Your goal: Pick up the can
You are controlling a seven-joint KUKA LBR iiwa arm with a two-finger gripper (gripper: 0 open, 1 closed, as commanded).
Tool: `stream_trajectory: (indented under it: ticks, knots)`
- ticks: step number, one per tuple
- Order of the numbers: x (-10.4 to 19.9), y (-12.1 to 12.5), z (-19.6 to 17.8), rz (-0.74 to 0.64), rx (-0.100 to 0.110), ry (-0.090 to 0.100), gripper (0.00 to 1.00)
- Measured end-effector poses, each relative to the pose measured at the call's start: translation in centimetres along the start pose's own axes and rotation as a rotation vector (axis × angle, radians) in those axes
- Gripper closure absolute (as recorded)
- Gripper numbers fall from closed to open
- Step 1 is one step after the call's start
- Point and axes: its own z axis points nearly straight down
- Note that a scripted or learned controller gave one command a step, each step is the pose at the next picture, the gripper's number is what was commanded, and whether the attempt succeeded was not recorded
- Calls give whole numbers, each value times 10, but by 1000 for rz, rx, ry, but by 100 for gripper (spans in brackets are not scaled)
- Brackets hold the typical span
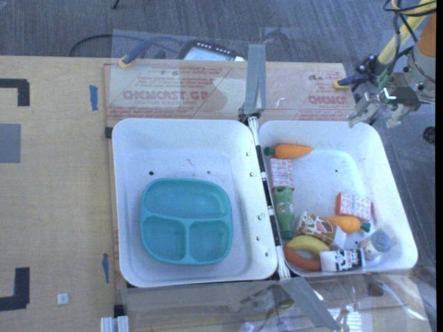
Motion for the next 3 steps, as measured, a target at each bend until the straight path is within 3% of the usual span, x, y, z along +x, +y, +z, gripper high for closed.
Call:
stream_trajectory:
  ticks: [1, 2, 3]
  knots:
    - [44, -90, 121, 123, 1, 1, 0]
    - [45, -116, 155, 427, -20, -1, 0]
    - [5, -48, 157, 501, -5, 20, 0]
